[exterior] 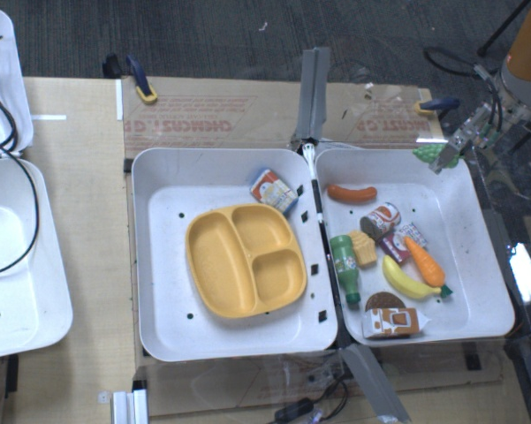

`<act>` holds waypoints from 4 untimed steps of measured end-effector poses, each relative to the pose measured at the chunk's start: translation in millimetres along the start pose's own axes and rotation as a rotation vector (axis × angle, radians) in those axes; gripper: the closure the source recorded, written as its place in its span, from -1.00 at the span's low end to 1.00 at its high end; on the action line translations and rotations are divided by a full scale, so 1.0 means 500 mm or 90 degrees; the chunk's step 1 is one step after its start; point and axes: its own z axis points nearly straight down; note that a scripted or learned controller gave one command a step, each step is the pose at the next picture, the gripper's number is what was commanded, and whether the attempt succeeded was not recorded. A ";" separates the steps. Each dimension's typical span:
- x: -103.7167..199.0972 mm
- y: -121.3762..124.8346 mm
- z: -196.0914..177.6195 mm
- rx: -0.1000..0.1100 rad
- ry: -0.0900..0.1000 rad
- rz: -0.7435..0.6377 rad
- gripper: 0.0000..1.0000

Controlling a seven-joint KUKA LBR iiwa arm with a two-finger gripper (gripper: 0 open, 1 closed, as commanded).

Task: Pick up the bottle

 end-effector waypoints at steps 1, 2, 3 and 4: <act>0.121 -0.054 -0.011 0.001 0.002 -0.046 1.00; 0.026 -0.039 -0.139 0.000 0.000 -0.178 1.00; 0.026 -0.039 -0.139 0.000 0.001 -0.178 -1.00; -0.002 -0.031 0.042 0.000 0.003 -0.165 -1.00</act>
